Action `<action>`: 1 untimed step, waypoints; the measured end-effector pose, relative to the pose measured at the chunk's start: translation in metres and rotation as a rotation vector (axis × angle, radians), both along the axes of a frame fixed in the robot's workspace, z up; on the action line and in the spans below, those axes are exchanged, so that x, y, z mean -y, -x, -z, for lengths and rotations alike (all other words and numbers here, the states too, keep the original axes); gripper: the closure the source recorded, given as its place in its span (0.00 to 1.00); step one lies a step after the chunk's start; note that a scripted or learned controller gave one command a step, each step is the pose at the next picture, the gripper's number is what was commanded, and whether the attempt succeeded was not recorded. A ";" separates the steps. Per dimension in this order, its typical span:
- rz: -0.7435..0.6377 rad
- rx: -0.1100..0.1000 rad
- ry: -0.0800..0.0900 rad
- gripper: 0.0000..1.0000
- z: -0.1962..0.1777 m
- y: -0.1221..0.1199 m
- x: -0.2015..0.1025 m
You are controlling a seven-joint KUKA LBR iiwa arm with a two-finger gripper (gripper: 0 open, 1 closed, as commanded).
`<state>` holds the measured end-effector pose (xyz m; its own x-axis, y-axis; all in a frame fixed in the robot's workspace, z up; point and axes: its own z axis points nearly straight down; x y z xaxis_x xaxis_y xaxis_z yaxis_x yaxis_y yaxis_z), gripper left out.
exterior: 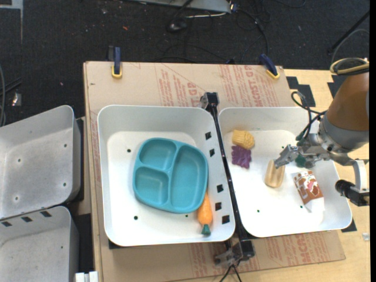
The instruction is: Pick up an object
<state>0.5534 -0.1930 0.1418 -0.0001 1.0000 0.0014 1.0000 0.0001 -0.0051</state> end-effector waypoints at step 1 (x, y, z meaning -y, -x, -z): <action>0.003 0.009 0.002 0.00 0.049 -0.002 0.000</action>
